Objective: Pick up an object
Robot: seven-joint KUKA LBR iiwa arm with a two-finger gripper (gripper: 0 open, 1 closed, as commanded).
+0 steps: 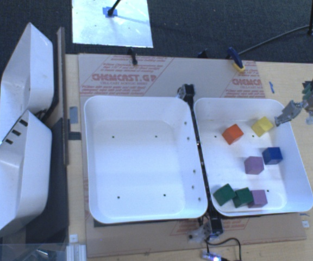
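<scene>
Gripper (290,113) sits at the right bin's (298,170) far right rim, just beside the yellow block (263,126); whether it is open or closed cannot be told. Left bin (140,110) adjoins it. Inside the right bin: two purple blocks (254,165) (258,198), two green blocks (225,193) (243,197), orange block (232,134), blue block (272,155).

1 fixed camera looks down at a slant from well above the surface (162,69), taking in both bins (140,107).
</scene>
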